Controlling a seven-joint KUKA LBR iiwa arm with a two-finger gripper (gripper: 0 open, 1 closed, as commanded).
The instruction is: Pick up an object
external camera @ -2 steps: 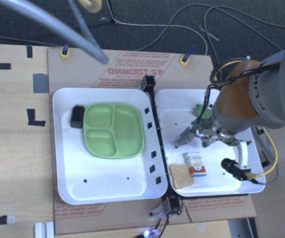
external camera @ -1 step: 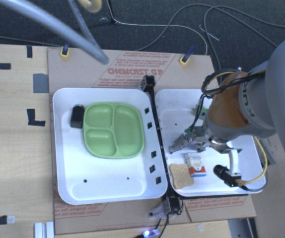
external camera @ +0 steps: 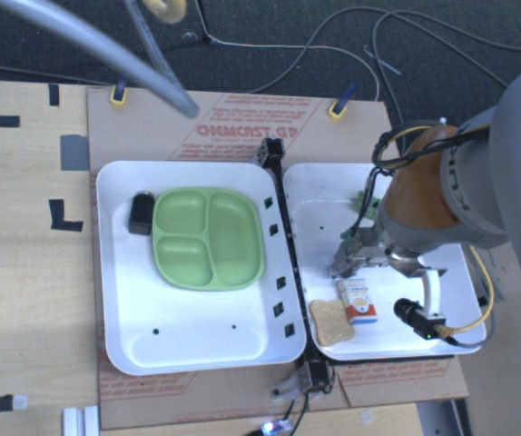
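I see the arm (external camera: 451, 189) reaching into the right bin (external camera: 319, 184), its end effector (external camera: 349, 260) low over the bin floor. I cannot tell how it is set; the wrist hides it. Just near of it lies a small white carton (external camera: 358, 300), and beside that a tan slice (external camera: 331, 322), possibly toast. In the left bin (external camera: 120, 330) sits a green divided plate (external camera: 209, 239), with a black block (external camera: 141, 213) touching its left edge.

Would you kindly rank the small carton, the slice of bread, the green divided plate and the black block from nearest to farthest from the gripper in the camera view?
From the gripper:
1. Small carton, just below it in the right bin.
2. Slice of bread, lower, at that bin's left corner.
3. Green divided plate, left bin.
4. Black block, beyond the plate's left edge.
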